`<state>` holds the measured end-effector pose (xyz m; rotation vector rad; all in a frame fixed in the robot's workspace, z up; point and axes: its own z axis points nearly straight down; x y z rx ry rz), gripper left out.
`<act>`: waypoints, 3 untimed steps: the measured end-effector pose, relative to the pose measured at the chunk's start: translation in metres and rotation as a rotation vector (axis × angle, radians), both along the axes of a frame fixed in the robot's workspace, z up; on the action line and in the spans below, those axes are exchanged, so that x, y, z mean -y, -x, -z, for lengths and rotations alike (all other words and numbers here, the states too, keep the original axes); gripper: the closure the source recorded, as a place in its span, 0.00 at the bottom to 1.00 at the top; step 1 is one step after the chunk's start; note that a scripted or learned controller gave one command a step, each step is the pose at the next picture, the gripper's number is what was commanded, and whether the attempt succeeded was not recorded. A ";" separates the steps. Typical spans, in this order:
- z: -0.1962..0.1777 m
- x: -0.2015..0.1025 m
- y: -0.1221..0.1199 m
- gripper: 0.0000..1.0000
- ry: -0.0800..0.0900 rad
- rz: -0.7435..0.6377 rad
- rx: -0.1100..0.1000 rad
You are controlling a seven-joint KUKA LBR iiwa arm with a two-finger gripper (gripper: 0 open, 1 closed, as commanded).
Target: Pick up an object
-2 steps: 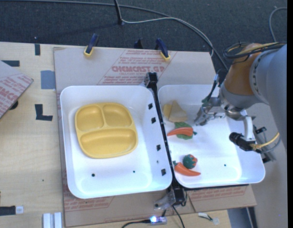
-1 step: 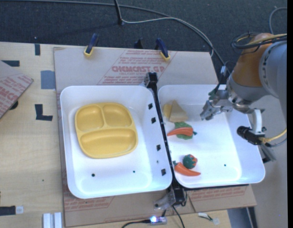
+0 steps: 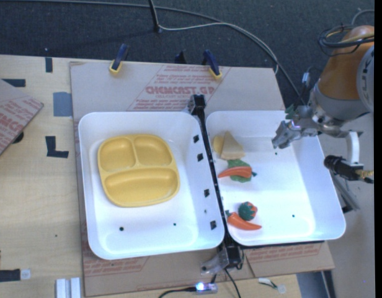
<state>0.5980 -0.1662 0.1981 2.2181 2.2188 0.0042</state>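
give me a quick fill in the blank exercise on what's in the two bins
1. The yellow divided tray lies in the ____ bin.
2. The tray has ____ compartments.
3. The two toy carrots lie in the ____ bin, with a pale wedge near its top.
4. The gripper hangs over the ____ bin.

Missing words: left; three; right; right

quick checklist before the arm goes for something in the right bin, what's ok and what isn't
1. Gripper carries nothing: ok.
2. Gripper above the right bin: ok, near its far right part.
3. Targets free to reach: ok; cheese wedge, upper carrot and lower carrot lie apart.
4. Gripper lined up over a target: not ok, all lie to its left.
5. Finger opening: cannot tell.
6. Yellow tray out of the way: ok, left bin.
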 end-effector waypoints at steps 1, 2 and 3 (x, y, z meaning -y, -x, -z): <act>-0.017 0.000 0.000 1.00 -0.001 0.000 -0.004; -0.024 -0.061 -0.006 1.00 -0.002 -0.005 -0.004; -0.035 -0.117 -0.009 1.00 -0.002 -0.005 -0.005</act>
